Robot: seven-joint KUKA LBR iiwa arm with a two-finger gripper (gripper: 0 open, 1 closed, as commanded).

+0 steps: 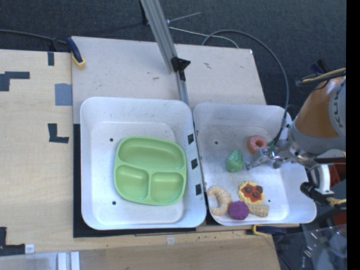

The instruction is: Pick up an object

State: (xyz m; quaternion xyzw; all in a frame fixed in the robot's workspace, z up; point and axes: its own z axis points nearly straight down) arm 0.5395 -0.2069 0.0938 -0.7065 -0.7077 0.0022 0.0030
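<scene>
The right bin (292, 207) holds several small toys. A green lumpy toy (235, 161) lies near its middle, with a pink donut (256, 144) just behind it. A pizza slice (252, 193), a purple ball (238, 210) and a tan croissant (219, 198) lie along the front. My gripper (262, 158) reaches in from the right and sits low in this bin, just right of the green toy and under the donut. I see nothing held in it.
The left bin (95, 117) holds a green divided tray (150, 170). A grey metal post (160, 27) slants over the bench behind the bins. The grey and orange arm (320, 122) crosses the right bin's right wall.
</scene>
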